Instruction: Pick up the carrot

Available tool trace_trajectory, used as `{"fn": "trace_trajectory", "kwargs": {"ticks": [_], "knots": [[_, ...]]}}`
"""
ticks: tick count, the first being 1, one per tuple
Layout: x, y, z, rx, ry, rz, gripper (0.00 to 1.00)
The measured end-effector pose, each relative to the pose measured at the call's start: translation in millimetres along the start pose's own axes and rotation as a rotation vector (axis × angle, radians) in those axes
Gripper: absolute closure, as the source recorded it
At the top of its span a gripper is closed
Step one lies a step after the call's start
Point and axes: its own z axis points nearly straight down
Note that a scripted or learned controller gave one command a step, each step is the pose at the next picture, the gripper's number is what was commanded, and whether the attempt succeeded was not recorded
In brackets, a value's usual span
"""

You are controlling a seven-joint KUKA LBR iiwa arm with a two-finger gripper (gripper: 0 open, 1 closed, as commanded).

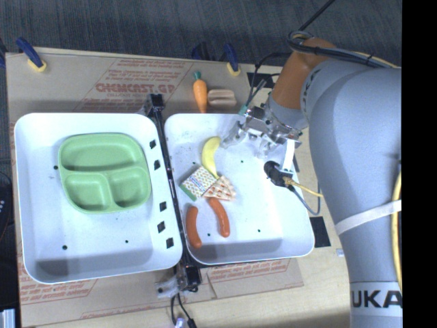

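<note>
- The grey arm [348, 156] was seen reaching in over the right-hand bin [293, 231], its orange band held above that bin's far right corner, presumably so the wrist could be brought down near the bin's back wall.
- The left bin [34, 203] was set touching the right-hand bin along a black hinge strip, and a green divided tray [102, 171] was lying in it.
- The gripper [254, 130] was held low at the far edge of the right-hand bin; whether its pincer was apart or together could not be told from the metal parts visible.
- A banana [210, 154], two sausages [207, 222], and two small food pieces [208, 183] were lying inside the right-hand bin, toward its left half.
- The carrot [199, 94] was lying outside the right-hand bin, just beyond its far left corner on the cardboard, beside a tan block [221, 98]. It was judged not yet grasped, being well apart from the gripper.
</note>
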Motion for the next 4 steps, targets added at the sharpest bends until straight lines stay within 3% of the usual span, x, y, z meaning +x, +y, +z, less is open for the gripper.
{"fn": "trace_trajectory", "kwargs": {"ticks": [1,2,3,4], "knots": [[1,0,-10,0.003,0.000,-0.004,1.00],[42,-59,-27,0.001,0.001,0.425,1.00],[5,-51,-121,-0.004,0.000,0.295,1.00],[64,-101,-59,0.001,0.000,0.365,1.00]]}}
